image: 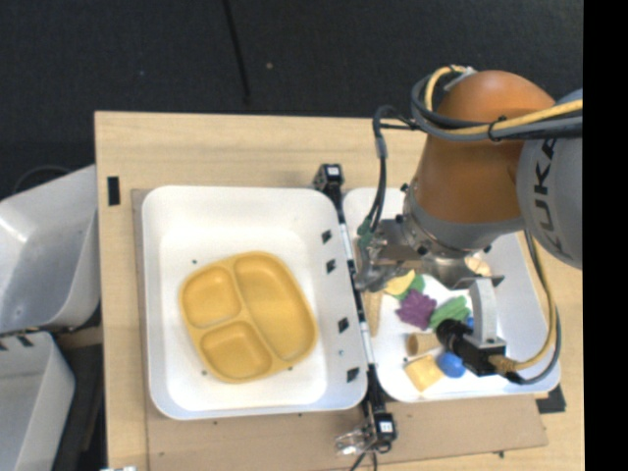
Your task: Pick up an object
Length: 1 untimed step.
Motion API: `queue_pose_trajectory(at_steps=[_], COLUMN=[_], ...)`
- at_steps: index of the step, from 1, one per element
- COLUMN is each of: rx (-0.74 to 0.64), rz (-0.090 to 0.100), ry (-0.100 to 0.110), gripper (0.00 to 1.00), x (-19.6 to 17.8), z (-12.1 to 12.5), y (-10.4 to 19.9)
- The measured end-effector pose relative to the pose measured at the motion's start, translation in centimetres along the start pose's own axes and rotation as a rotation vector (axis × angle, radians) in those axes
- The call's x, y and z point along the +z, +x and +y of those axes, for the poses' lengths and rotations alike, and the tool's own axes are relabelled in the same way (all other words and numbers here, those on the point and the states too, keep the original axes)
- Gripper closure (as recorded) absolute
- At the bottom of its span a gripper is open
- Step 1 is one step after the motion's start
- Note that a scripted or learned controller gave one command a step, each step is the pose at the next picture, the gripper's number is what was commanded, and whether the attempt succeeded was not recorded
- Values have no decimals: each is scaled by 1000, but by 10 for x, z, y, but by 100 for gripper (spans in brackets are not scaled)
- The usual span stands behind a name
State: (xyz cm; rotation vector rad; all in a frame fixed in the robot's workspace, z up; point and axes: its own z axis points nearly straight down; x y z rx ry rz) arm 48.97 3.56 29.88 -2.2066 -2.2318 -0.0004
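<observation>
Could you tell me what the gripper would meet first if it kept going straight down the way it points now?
Probably the small pile in the right bin: the gripper hangs over the yellow piece beside the purple toy, though depth is unclear.

Grey arm (549, 194), orange band, black cables.

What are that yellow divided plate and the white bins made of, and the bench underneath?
The yellow three-compartment plate looks like moulded plastic: one even colour, rounded ridges, a dull sheen. The two shallow white bins also look plastic, smooth with soft rounded rims, though thin coated metal cannot be ruled out. The pale bench top seems to be wood or wood-look laminate, judging by its faint grain.
</observation>
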Motion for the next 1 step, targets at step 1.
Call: queue_pose_trajectory(at_steps=[1], rx=[3], rz=[1], ry=[-21], gripper=[100], x=[-148], z=[1], y=[36])
